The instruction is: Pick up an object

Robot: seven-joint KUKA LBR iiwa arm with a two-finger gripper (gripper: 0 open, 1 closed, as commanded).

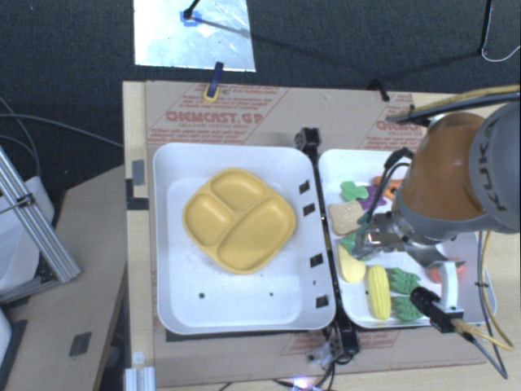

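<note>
In the right bin (348,163), small play-food pieces lie heaped: a yellow corn cob (378,292) at the near edge, a green leafy piece (404,282) just beside it, a tan slice (345,217) and a green piece (352,191) farther back. The claw (368,243) hangs low over them; whether it is spread I cannot tell. The left bin (175,300) holds a yellow divided plate (239,218).

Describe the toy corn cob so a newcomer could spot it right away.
Look in the right white bin, near its front edge below the arm. The corn cob lies there lengthwise between a pale yellow piece and green leafy toys; it alone is bright yellow with kernel ridges.
</note>
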